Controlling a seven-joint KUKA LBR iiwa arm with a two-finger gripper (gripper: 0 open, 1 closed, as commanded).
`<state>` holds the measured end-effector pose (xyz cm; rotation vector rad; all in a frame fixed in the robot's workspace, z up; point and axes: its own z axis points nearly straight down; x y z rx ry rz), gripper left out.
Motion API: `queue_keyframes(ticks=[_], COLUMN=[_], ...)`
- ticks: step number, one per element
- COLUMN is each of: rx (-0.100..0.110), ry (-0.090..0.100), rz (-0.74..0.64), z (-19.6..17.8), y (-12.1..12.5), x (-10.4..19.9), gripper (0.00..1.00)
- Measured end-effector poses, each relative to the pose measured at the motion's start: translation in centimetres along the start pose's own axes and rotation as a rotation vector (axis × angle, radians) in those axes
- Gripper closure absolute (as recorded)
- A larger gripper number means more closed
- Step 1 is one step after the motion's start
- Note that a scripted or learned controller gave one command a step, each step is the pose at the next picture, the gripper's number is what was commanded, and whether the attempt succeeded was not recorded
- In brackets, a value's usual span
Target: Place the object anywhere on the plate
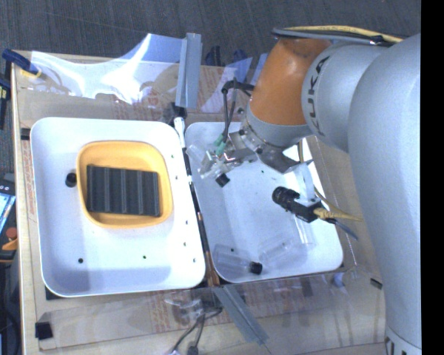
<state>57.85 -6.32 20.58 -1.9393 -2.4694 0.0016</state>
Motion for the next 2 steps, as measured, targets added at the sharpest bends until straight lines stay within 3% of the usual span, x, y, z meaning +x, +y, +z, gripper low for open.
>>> queue_keyframes(ticks=[1, 2], rx=[-0.002, -0.002], ry=[-0.001, -0.001], rz=[-0.216, -0.216], z=[-1.17, -1.18], y=[3.08, 3.08], x=[3.07, 3.07], gripper=[1.0, 0.0])
